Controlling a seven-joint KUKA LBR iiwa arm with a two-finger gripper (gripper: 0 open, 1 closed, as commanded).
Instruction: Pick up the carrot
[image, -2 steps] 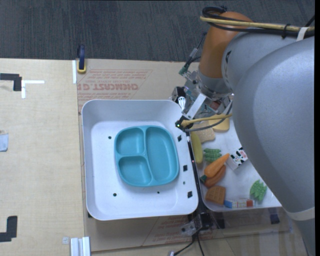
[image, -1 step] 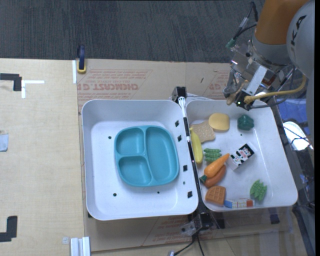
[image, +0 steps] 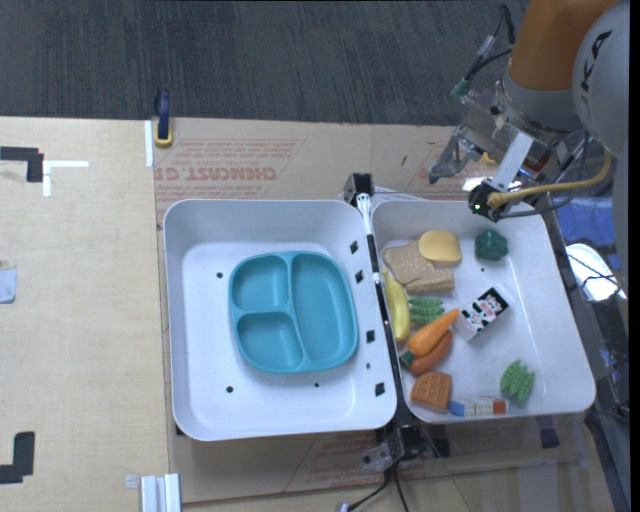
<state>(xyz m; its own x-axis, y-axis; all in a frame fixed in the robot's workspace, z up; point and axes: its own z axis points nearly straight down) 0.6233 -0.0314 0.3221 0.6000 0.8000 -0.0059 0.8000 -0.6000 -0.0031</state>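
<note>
The carrot (image: 432, 334) is orange with a green top and lies slanted in the left half of the right bin (image: 560, 330). It sits between a banana (image: 398, 308) and a black-and-white toy carton (image: 486, 310). A second orange piece rests against its lower side. My gripper (image: 462, 160) hangs above the back edge of the right bin, well behind the carrot and apart from it. Cables and wrist parts hide the tip of the gripper.
Around the carrot lie a bread slice (image: 416, 266), a yellow round piece (image: 440, 246), green beans (image: 424, 308), a waffle (image: 432, 390), dark green broccoli (image: 490, 244) and a light green leaf (image: 517, 381). The left bin (image: 190, 330) holds a teal divided plate (image: 293, 311).
</note>
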